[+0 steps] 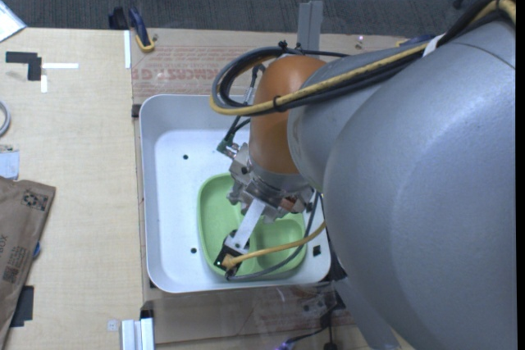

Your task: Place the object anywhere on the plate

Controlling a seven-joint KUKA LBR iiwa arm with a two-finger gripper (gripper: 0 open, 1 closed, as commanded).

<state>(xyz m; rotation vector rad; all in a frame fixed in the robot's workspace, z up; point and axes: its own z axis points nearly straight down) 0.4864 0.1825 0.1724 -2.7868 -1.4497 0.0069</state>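
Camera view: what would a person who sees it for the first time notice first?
The huge grey arm catches the eye first, because it covers most of the right half of the view. Next comes its orange band near the middle. Below the band, the wrist end hangs over a pale green plate, which lies in the near part of a white bin.

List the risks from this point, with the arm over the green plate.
1. The wrist covers the middle of the green plate, so whether it carries any object cannot be told; a release may place nothing.
2. The plate sits toward the white bin's near corner, so an object let go off-centre might slide over the rim onto the bin floor.
3. The wrist looks close to the plate; going lower might push it.
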